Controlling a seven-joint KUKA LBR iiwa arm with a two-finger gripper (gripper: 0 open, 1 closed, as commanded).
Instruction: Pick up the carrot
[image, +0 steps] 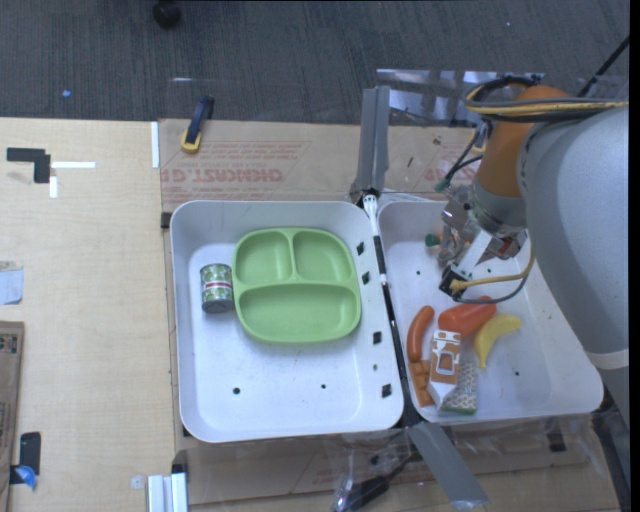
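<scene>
Carrot (422, 381), which I take to be the ridged orange piece, lies in right bin (545, 385) against the left wall. It sits just below a sausage (420, 332), and a carton (445, 355) partly overlaps it. Gripper (453, 245) hangs over the bin's far end, apart from the carrot. Can't tell how open it is, and nothing is seen held. The wall and carton hem the carrot in, so a grasp there looks tight. Pepper (467, 317) and banana (496, 337) lie near. Left bin (280, 395) has a plate (297, 285) and a can (216, 287), both irrelevant.
</scene>
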